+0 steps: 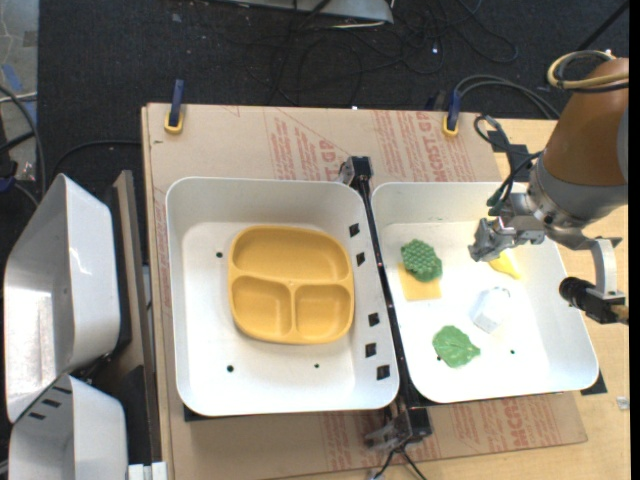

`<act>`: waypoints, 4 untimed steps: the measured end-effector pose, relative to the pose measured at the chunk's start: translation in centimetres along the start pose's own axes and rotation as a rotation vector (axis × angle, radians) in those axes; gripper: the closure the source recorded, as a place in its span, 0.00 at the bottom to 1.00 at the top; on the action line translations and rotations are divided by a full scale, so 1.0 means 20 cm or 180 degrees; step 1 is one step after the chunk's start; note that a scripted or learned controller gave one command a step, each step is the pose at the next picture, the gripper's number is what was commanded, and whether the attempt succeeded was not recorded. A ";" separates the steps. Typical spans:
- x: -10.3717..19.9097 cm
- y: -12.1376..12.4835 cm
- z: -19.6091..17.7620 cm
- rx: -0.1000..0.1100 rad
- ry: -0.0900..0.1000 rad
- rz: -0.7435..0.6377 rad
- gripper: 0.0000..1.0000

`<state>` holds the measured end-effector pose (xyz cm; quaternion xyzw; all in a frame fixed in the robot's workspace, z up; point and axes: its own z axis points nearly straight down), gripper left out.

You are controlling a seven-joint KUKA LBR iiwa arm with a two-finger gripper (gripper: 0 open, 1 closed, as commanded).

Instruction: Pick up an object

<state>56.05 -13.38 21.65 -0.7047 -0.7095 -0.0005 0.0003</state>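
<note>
Just below the end effector [490, 245] lies a yellow piece [506, 265].

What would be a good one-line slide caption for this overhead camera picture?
Robot gripper hovers over right bin holding green toys and a yellow piece; left bin holds a yellow tray.

Dark carpet floor [90, 58], black cables [330, 43], cardboard-topped bench [290, 133], blue clamps [176, 103]

Two white bins [185, 298]: a yellow tray [292, 283] in one; in the other a bumpy green ball [421, 258], yellow card [421, 288], green lump [455, 347], yellow bit [506, 265], whitish piece [489, 309]. Orange-banded arm [590, 118].
</note>
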 end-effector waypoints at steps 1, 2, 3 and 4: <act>0.27 -0.07 0.04 0.0009 0.0001 0.0000 1.00; 0.55 -0.16 0.02 0.0008 0.0002 -0.0002 1.00; 0.81 -0.20 -0.06 -0.0002 0.0001 -0.0006 1.00; 1.09 -0.25 -0.02 0.0007 -0.0001 -0.0002 1.00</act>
